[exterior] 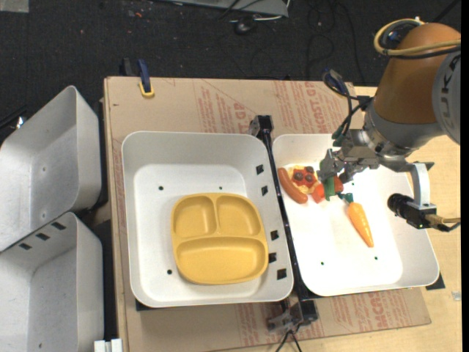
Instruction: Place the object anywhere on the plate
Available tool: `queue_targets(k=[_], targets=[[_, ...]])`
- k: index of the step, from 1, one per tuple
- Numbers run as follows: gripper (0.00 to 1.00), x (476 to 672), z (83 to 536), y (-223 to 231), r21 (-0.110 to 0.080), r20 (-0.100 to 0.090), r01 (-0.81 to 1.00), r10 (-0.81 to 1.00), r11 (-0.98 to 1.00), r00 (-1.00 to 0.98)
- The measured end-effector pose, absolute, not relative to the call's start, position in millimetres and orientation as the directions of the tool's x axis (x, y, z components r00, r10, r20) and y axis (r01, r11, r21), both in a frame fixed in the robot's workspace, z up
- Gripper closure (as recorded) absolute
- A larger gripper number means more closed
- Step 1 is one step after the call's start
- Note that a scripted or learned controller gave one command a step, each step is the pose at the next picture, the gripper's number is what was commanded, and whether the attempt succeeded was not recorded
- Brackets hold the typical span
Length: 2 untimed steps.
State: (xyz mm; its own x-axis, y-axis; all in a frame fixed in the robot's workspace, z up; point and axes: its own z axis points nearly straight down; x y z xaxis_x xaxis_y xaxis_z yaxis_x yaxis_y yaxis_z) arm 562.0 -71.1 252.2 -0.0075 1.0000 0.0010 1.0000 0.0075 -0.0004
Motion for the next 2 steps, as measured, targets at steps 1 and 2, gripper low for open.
queue_targets(k=[1, 2], targets=[[1.0, 567.3, 237, -18, -0.003, 0.001, 1.0, 1.0, 0.007, -0.007], [1.0, 578.4, 227, 39, 0.0, 0.001, 1.0, 1.0, 0.008, -0.008]])
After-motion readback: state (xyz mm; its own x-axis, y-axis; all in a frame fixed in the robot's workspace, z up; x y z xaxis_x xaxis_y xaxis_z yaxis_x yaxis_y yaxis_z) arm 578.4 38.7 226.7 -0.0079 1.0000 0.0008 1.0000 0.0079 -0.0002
